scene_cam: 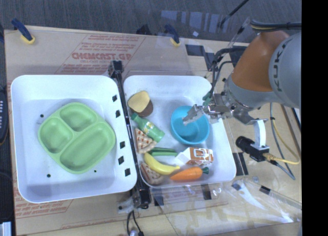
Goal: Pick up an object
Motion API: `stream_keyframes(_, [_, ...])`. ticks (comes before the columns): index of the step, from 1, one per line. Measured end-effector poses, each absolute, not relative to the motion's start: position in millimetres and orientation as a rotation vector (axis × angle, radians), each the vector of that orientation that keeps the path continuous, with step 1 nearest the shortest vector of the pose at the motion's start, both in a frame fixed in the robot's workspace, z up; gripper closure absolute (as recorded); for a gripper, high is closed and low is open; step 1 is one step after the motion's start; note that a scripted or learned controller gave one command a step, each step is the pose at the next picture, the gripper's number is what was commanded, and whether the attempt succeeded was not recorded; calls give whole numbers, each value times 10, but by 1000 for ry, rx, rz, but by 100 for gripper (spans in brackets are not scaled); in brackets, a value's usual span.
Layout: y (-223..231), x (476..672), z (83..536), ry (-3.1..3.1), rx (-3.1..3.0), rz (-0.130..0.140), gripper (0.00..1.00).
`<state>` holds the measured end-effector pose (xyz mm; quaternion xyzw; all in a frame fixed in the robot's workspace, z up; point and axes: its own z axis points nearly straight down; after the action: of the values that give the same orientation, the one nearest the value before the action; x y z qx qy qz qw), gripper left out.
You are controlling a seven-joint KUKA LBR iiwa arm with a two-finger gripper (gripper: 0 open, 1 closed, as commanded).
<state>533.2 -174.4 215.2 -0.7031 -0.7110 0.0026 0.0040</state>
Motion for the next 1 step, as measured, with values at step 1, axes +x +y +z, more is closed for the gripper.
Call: stream_keyframes(1, [-1836, 4822, 926, -2067, -2362, 0, 0])
